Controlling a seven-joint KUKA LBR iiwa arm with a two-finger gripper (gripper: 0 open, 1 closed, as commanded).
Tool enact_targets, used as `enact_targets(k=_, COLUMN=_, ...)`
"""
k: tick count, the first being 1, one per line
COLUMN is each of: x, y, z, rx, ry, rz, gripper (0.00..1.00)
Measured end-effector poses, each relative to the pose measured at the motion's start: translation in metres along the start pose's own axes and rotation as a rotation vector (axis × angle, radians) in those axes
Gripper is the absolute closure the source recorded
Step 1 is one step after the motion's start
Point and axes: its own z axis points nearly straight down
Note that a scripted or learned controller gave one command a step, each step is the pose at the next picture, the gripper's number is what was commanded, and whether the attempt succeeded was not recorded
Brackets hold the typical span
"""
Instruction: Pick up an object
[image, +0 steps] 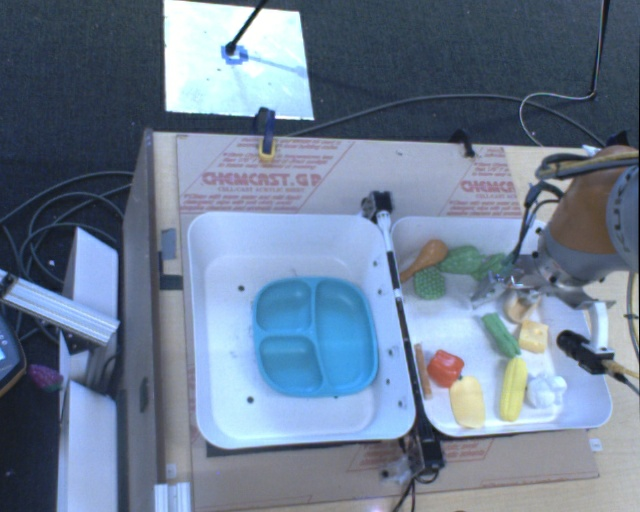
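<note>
The right bin (600, 405) holds several toy foods. An orange drumstick (425, 257), a green leafy piece (462, 262) and a round green piece (430, 285) lie at its back left. A green pickle (500, 333) and a yellow block (533, 337) sit mid-bin. A red pepper (445, 367), a pale yellow piece (467, 402), a yellow corn cob (513, 387) and a white piece (543, 390) lie along the front. My gripper (497, 287) is low in the bin's back right, just right of the leafy piece and beside a tan piece (517, 305).
The left bin (215, 300) contains a blue divided plate (315, 335). A black bracket (578, 350) on the arm hangs over the right bin's right rim. A thin brown stick (421, 370) lies near the divider between the bins. Cables run behind the bench.
</note>
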Motion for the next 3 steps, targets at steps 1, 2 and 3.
enact_targets(k=1, x=0.045, y=-0.038, z=0.001, rx=0.004, ry=0.002, rz=0.001, gripper=0.00)
enact_targets(k=2, x=0.023, y=0.028, z=-0.002, rx=0.007, ry=0.003, rz=-0.001, gripper=0.00)
enact_targets(k=3, x=0.000, y=0.069, z=0.010, rx=0.059, ry=0.013, rz=-0.004, gripper=0.00)
